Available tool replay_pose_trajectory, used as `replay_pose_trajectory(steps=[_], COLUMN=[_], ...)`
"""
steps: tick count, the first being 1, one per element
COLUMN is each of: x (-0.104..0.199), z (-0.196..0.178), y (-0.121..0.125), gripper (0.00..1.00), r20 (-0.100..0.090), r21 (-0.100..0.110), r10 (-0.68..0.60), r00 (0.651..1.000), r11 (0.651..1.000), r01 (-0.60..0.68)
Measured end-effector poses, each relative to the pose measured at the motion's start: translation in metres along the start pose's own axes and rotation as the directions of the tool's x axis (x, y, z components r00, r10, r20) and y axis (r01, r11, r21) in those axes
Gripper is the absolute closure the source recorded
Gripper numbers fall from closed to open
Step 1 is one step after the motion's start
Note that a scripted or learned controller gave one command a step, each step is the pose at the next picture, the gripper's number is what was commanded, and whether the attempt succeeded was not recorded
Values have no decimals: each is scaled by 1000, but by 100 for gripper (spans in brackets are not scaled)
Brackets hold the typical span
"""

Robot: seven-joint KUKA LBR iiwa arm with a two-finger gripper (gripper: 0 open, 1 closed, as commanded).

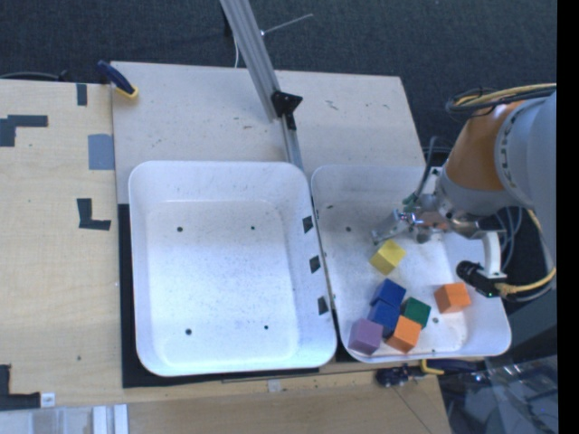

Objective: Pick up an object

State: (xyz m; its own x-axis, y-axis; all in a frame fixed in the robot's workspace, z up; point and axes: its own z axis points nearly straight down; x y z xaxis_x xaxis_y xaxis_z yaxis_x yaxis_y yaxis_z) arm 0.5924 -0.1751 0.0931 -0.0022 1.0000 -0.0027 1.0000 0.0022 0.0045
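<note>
I see the gripper [395, 234] low in the right bin [348, 197], fingers spread a little w/ nothing clamped btwn them, tips just above a yellow block [387, 258]. That block is a small cube, tilted, sitting alone mid-bin. Further toward the bin's near edge is a cluster: two blue blocks [388, 300], a green one [417, 311], an orange one [406, 334], a purple one [366, 335]. Another orange block [451, 297] sits apart, to the right. The left bin [145, 242] lies alongside.
</note>
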Motion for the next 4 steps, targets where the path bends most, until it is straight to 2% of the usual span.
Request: replay_pose_trajectory(steps=[1, 2, 3, 4], x=[1, 3, -3, -3], z=[-10, -52, -113, -110], y=[-1, 0, -4, -3], gripper=[100, 100, 100, 100], r20=[-2, -2, -1, -2], r21=[2, 2, 0, 6], r10=[-1, 0, 1, 1], r00=[1000, 1000, 1000, 1000], r11=[1000, 1000, 1000, 1000], r01=[1, 0, -1, -1])
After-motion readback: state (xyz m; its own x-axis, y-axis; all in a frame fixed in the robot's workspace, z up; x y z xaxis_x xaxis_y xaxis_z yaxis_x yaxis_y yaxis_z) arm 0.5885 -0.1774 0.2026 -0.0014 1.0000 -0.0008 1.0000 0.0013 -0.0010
